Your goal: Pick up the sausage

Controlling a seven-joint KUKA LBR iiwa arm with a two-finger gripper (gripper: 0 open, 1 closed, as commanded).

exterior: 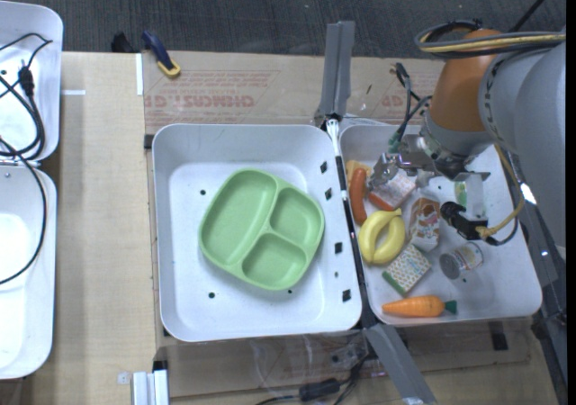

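the sausage (358, 193) lies in the right bin (504, 297), hard against that bin's left wall, long axis running roughly up and down the view. you see it as a slim reddish-orange cylinder with rounded ends, smooth and slightly glossy, nothing lying over it. judgement: it has not been lifted; it rests on the bin floor and the pick is yet to be done.

just below and right of it sits the banana (382, 237), its upper tip close to the sausage's lower end, possibly touching; you cannot tell for certain. a small red piece (384, 202) lies just to the sausage's right, between it and the gripper area. further out: a small packet (424, 223), a patterned box (408, 270), a small can (460, 260) and the carrot (419, 307) near the front wall.

the gripper (396, 169) hangs over the upper middle of the right bin, near the sausage but to its right, amid cables and bracket hardware. how it stands cannot be told from this view, and nothing can be seen held in it.

judgement on remaining work: align over the sausage, descend, close, lift. the wall on one side and the banana tip at the bottom leave little room, so a grasp across the middle of the sausage looks the safest bet.

the left bin (180, 304) holds the green divided plate (261, 229), well apart from all this. both bins sit on the bench (99, 214).
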